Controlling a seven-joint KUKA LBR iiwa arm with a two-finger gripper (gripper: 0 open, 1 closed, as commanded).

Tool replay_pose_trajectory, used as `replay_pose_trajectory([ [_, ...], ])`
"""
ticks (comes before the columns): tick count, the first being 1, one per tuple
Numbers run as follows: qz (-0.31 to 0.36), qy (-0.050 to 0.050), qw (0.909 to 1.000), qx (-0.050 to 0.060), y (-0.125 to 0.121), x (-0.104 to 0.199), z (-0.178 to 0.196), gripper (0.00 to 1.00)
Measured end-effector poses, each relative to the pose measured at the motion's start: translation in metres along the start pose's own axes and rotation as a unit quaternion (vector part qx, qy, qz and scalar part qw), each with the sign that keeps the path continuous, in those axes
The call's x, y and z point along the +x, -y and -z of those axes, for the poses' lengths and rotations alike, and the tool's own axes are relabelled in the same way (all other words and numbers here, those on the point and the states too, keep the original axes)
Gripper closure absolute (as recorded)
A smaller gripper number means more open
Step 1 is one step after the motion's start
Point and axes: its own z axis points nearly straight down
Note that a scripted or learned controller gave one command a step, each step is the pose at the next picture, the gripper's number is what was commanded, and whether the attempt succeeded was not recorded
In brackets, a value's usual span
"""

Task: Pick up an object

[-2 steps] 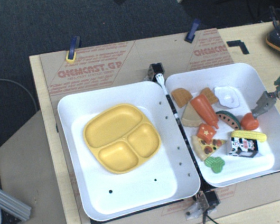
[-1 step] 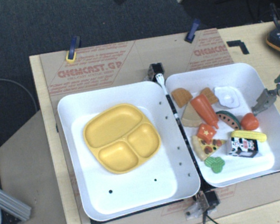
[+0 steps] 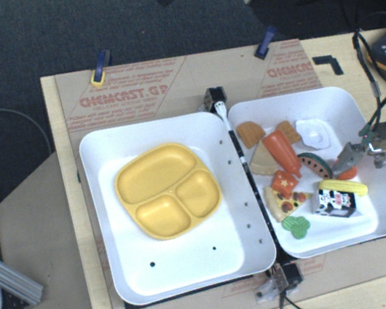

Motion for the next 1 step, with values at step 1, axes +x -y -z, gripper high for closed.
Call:
replay_pose_trajectory([
  [1, 0.000, 0.000, 1.0000, 0.000, -0.0038, 0.0103, -0.0534, 0.00],
])
